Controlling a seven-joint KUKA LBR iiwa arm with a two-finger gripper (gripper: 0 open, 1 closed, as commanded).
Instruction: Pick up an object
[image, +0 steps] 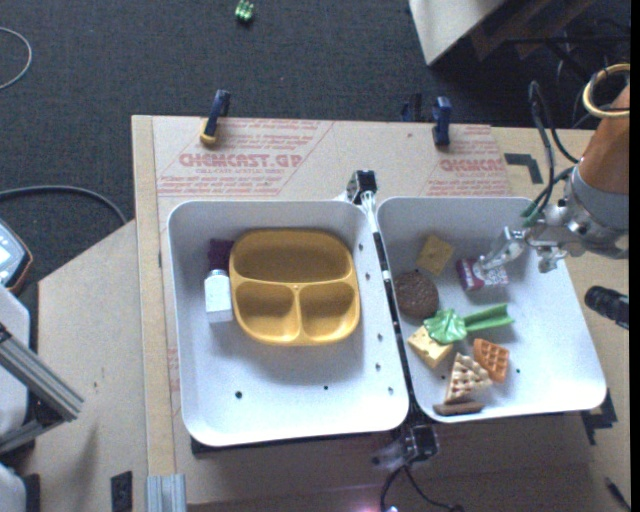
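- We find the pincer (497, 262) low over the far part of the right bin (570, 330), reaching in from the right; its metal fingers point left.
- We cannot tell from this slant whether the fingers are apart or together, nor whether anything sits between them.
- Just beside the tips, on the left, lies a small purple packet (469, 273); touching or not, we cannot say.
- Left of that, a tan square block (435, 254), and nearer us a round brown cookie (414, 294).
- Nearer still: a green leafy vegetable (468, 322) with its stalk pointing right, lying against a yellow cheese wedge (430, 347).
- At the near end of the right bin, an orange waffle piece (491, 358) and a pale waffle triangle (466, 379) side by side.
- The left bin (290, 405) holds a yellow divided tray (295, 286) with three compartments.
- A small white bottle (218, 295) stands just left of the tray; a dark purple item (219, 250) lies beyond it.
- Both bins rest on a brown board on the table (300, 150), with clamps at the far edge.
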